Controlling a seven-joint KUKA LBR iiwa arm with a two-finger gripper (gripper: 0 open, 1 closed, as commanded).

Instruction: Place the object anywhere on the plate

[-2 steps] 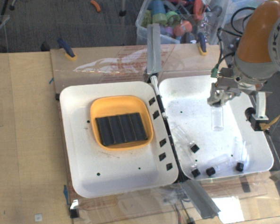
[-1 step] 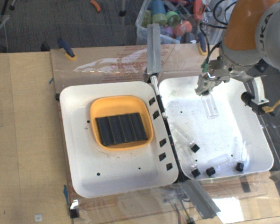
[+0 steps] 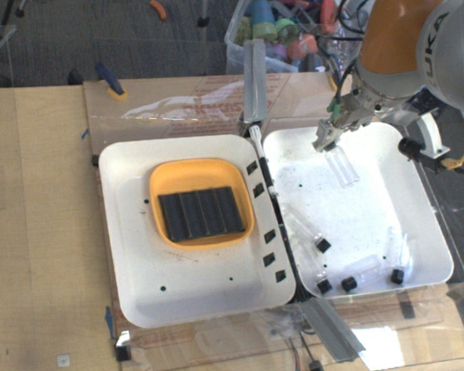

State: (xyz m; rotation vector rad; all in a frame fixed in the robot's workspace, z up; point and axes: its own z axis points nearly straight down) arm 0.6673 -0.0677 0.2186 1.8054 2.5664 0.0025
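An orange plate (image 3: pixel 162 177) lies in the left white bin (image 3: pixel 136 281). A black ribbed rectangular object (image 3: pixel 201 214) rests flat on the plate, covering most of its middle. My gripper (image 3: pixel 324 142) hangs over the far left part of the right bin (image 3: pixel 425 208), well to the right of the plate and across the divider from it. A clear tube (image 3: pixel 342 168) lies just below and to the right of the gripper tip. I see nothing held in the gripper.
Several clear tubes with black caps (image 3: pixel 349 283) lie along the near side of the right bin, one (image 3: pixel 322 244) nearer its middle. A metal divider (image 3: pixel 265 194) separates the bins. A crate of colourful items (image 3: pixel 284 13) stands behind the bench.
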